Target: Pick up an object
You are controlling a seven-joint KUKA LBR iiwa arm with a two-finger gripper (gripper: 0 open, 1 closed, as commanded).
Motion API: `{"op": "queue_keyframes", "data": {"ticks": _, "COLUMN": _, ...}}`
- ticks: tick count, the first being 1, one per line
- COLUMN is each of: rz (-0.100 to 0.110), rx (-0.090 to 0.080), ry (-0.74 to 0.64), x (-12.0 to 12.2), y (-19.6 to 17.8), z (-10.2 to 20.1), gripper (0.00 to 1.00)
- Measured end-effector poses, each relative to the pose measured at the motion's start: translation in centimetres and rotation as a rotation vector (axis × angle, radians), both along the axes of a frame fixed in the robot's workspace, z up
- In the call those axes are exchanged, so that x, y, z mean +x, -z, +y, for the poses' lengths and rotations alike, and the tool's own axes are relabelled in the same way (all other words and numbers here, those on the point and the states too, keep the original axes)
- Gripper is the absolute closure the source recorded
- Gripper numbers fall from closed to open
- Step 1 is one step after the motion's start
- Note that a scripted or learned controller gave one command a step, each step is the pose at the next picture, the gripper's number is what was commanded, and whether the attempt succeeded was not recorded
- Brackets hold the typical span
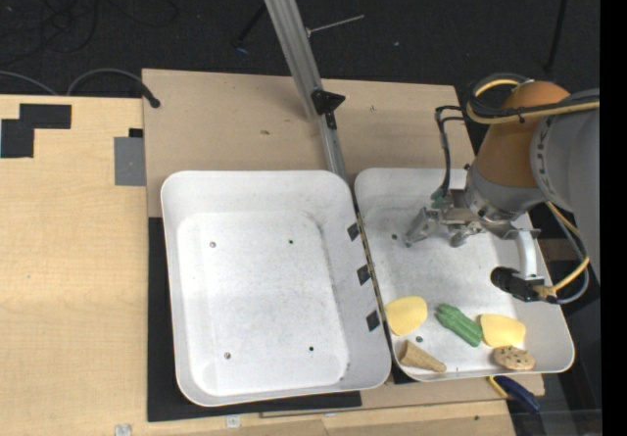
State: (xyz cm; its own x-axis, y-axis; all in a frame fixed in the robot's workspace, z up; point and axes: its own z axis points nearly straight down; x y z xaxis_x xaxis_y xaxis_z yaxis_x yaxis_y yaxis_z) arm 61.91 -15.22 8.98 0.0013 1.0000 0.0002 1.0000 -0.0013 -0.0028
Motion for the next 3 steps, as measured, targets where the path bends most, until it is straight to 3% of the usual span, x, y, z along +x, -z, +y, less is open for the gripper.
{"op": "queue_keyframes", "data": {"ticks": 1, "rz": 0.000, "rx": 0.000, "ry": 0.005, "x": 0.0, "y": -1.1, "z": -0.1, "gripper": 1.00}}
{"op": "queue_keyframes", "data": {"ticks": 3, "rz": -0.006, "rx": -0.001, "ry": -0.002, "x": -0.4, "y": -10.7, "z": -0.7, "gripper": 1.00}}
